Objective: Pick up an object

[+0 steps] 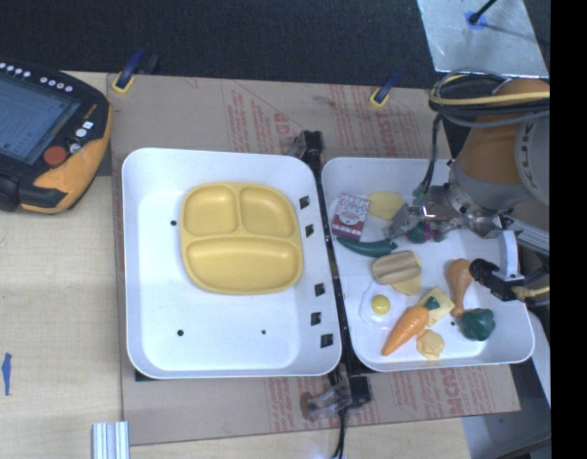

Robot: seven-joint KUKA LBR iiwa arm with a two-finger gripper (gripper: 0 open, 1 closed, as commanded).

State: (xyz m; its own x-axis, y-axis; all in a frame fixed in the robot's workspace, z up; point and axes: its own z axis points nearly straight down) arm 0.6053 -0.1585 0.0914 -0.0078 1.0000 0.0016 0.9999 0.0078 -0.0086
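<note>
The right bin (365, 352) holds several toy foods: a small red-and-white packet (350, 213), a yellow cheese piece (384, 204), a green chili pepper (368, 248), a tan bread roll (397, 267), a fried egg (380, 305), a carrot (408, 327), a chicken drumstick (458, 278), a dark green broccoli (478, 324) and a pale yellow piece (430, 344). My gripper (415, 223) hangs low over the bin's upper middle, just right of the cheese and above the roll. Nothing shows between its fingers.
The left bin (150, 342) carries a yellow divided plate (242, 236). A teach pendant (40, 137) lies on the bench at far left. The arm's grey body (499, 161) covers the right bin's upper right corner. Clamps (311, 144) join the bins.
</note>
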